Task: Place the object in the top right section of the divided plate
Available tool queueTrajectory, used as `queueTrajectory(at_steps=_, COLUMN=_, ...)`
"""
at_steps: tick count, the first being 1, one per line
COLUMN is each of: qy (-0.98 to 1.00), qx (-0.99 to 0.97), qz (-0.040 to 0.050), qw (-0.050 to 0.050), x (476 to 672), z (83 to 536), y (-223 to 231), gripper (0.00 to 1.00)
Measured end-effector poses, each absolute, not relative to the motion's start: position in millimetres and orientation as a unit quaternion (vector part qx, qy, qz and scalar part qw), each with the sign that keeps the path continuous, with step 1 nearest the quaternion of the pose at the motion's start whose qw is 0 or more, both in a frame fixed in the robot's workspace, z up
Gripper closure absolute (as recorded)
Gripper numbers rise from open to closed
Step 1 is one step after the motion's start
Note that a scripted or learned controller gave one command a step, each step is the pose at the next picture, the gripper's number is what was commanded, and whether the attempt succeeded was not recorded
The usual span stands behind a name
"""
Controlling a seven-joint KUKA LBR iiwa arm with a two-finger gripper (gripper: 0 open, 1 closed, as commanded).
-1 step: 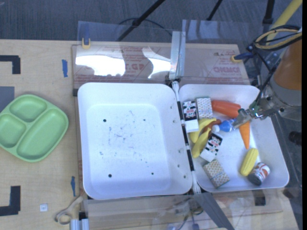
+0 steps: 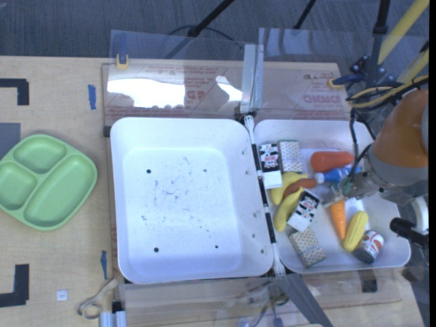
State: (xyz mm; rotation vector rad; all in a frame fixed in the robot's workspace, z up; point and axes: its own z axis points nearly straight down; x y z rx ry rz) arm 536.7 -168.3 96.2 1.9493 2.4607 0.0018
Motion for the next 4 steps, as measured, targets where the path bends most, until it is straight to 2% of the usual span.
queueTrajectory(at_steps=1, qy=0.618, qx=0.786, qz=-0.0008, qw=-0.002, x=492.0, z=121.4, y=-115.9, gripper=1.0)
queueTrajectory(at_steps=2, qy=0.602, qx=0.799, qz=0.0017, qw=0.003, x=480.9, z=86.7, y=-100.0, gripper=1.0)
queueTrajectory(at_steps=3, qy=0.477, qx=0.879, qz=-0.0009, qw=-0.001, x=479.4, z=183.7, y=-52.7, gripper=1.0)
queueTrajectory(at_steps=4, qy=0.49, qx=0.872, qz=-0.0016, qw=-0.001, x=478.9, z=183.4, y=20.1, gripper=1.0)
